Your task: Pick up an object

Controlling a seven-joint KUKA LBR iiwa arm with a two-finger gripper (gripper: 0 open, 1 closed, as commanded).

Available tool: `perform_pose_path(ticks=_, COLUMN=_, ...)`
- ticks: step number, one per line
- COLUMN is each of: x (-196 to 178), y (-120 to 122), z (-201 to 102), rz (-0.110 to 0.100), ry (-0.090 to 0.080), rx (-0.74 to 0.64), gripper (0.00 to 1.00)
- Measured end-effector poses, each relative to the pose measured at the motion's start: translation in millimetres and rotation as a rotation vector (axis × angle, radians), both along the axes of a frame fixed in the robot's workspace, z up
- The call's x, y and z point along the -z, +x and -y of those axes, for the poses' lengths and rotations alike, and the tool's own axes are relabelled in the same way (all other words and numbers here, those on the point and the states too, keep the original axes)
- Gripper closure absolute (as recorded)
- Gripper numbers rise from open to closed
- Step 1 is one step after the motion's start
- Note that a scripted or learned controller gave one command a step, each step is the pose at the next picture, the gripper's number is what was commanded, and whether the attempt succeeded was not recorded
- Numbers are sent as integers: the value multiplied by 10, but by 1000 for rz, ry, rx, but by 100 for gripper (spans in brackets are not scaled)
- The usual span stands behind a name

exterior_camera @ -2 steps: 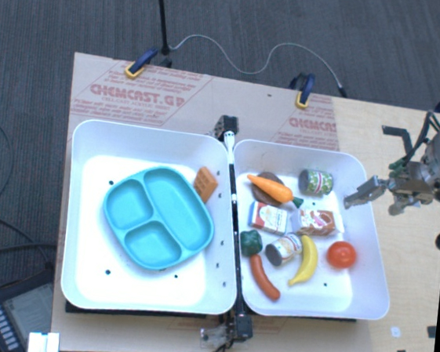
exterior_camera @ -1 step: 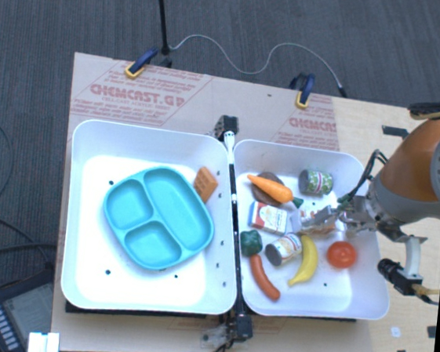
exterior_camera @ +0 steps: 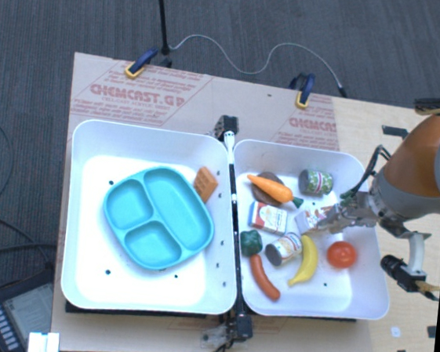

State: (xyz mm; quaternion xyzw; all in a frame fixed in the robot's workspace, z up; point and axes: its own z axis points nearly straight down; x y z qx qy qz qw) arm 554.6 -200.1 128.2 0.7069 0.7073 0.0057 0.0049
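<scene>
Your arm (exterior_camera: 422, 167) reaches in from the table's right edge, and its jaws (exterior_camera: 327, 220) sit low inside the right bin (exterior_camera: 363, 306), near the bin's middle. Whether the jaws are apart or together cannot be told from this angle.

The task names no particular object. Closest to the jaws is a small white packet (exterior_camera: 310, 218), touching or just beside their tip on the side toward the left bin; you cannot tell if it is between them. A red tomato (exterior_camera: 341, 254) lies near the jaws, toward the table's front edge. A yellow banana (exterior_camera: 306, 261) lies beside the tomato, with a small can (exterior_camera: 283, 249) touching it. A green jar (exterior_camera: 316, 182) lies toward the back edge. An orange carrot (exterior_camera: 270, 189), a red-and-white box (exterior_camera: 268, 217), a dark green piece (exterior_camera: 250, 242) and a red sausage (exterior_camera: 264, 277) lie nearer the divider.

The left bin (exterior_camera: 75, 273) holds a blue divided plate (exterior_camera: 158, 216) and an orange block (exterior_camera: 205, 183).
</scene>
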Motion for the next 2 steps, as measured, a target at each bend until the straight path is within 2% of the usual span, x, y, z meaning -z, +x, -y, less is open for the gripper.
perform_pose_path(ticks=1, x=12, y=-9, z=-1, rz=-3, ry=1, rx=0, gripper=0)
perform_pose_path(ticks=2, x=-101, y=0, z=5, rz=0, ry=-1, rx=1, gripper=100)
